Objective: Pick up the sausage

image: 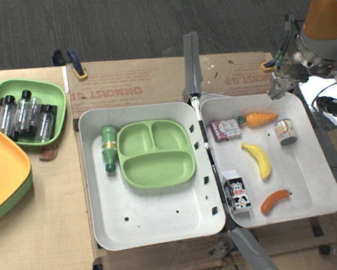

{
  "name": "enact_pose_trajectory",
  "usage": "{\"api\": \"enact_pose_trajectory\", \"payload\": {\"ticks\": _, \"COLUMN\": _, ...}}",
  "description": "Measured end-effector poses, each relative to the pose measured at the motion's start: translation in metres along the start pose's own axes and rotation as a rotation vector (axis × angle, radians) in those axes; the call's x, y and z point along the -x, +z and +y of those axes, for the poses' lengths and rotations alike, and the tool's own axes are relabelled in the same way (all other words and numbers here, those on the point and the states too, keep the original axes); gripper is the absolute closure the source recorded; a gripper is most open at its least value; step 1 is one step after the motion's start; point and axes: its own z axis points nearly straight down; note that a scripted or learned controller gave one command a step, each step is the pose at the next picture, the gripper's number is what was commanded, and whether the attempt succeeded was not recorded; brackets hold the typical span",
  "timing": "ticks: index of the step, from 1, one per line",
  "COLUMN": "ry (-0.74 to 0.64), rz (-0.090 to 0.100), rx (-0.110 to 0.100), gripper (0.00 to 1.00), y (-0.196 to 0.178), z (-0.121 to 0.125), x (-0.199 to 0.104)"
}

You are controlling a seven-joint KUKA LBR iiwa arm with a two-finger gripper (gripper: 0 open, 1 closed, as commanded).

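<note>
The sausage [275, 200] is a short orange-red link lying near the front edge of the right bin [317, 203], just right of a small milk carton [237, 193]. My gripper [278, 87] hangs over the bin's far right corner, well behind the sausage, close to the carrot [260, 118]. Nothing shows in its grasp. The grey arm with its orange band [321, 13] comes in from the upper right.
The right bin also holds a purple box [225, 129], a small can [285, 131] and a banana [259, 160]. In the left bin [152, 216] lie a green divided plate [156, 153] and a green bottle [109, 147]. A green tray of bottles [27, 112] and yellow plates [3, 174] sit far left.
</note>
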Motion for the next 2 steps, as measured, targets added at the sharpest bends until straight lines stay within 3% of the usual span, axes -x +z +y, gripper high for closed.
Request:
{"api": "enact_pose_trajectory", "payload": {"ticks": 1, "ry": -0.003, "rz": -0.002, "rx": 0.000, "gripper": 1.00, "y": -0.009, "z": 0.000, "x": 0.000}}
{"api": "enact_pose_trajectory", "payload": {"ticks": 2, "ry": -0.198, "rz": 0.001, "rx": 0.002, "gripper": 1.00, "y": -0.009, "z": -0.011, "x": 0.063}}
